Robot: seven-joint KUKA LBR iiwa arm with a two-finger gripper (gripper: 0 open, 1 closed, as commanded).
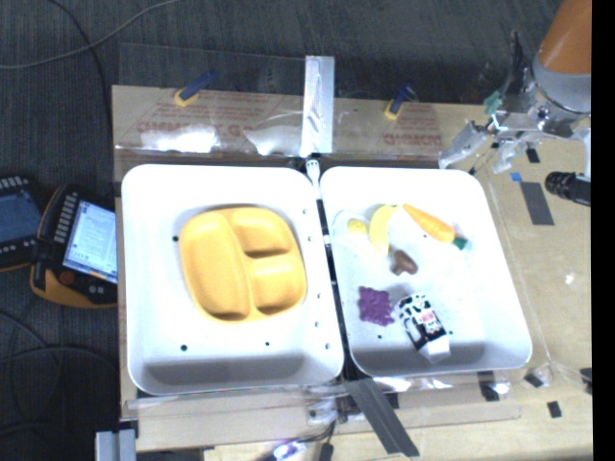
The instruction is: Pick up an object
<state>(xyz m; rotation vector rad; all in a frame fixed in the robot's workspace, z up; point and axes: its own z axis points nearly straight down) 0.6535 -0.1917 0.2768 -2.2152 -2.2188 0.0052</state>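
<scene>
**Gripper parked off the bin, pickable items below and to its left**

While the arm sits at the upper right of the frame, its gripper (495, 137) hangs over the counter (557, 286) just outside the upper right corner of the right bin (504, 339), and nothing is between its parts. Whether the fingers stand apart or together cannot be told at this size and angle.

Contents of the right bin, noted in order from the top:
- a carrot (430, 223) with a green end, long axis running from upper left to lower right;
- a banana (381, 227) just left of the carrot, lying steeply, close to a small yellow piece (357, 227);
- a brown lump (404, 259) below the banana;
- a purple cluster (376, 305) lower left of centre;
- a black-and-white cow toy (421, 323) at the lower middle, beside the purple cluster.

The left bin (154, 353) holds a yellow divided tray (242, 262).

Judgement: no object is in hand, and the pick has not begun. Every candidate lies down and to the left of the gripper. The carrot is nearest. A grasp there would likely need the closing line set across its slanted axis. The banana close by leaves little room on that side, so a nudge is a risk.
</scene>
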